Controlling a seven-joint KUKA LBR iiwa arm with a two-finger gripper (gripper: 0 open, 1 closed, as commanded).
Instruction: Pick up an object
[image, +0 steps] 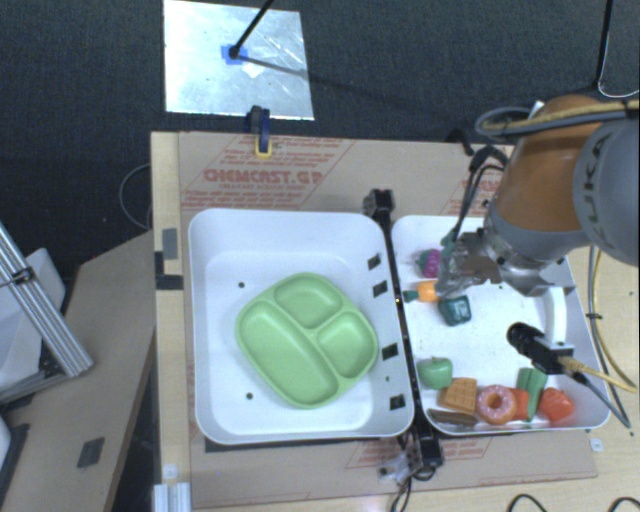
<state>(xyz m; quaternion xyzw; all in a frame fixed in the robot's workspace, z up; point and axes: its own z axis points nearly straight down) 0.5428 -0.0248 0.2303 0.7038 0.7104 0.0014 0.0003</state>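
My gripper (456, 285) hangs over the upper left part of the right bin (590, 420), below the grey and orange arm. Just beneath it lies a small teal block (457, 311), touching or nearly touching the gripper's tip. A small orange piece (427, 293) sits to the gripper's left, with a magenta piece (430, 263) above that. Along the bin's front edge lie a green apple-like piece (435, 373), a brown waffle (460, 396), a pink donut (496, 403), a green piece (528, 382) and a red piece (556, 405).
The left bin (215, 300) holds a light green divided plate (305, 340). A black divider with clips (392, 310) runs between the bins. A blue and yellow clamp (260, 130) stands at the bench's back edge.
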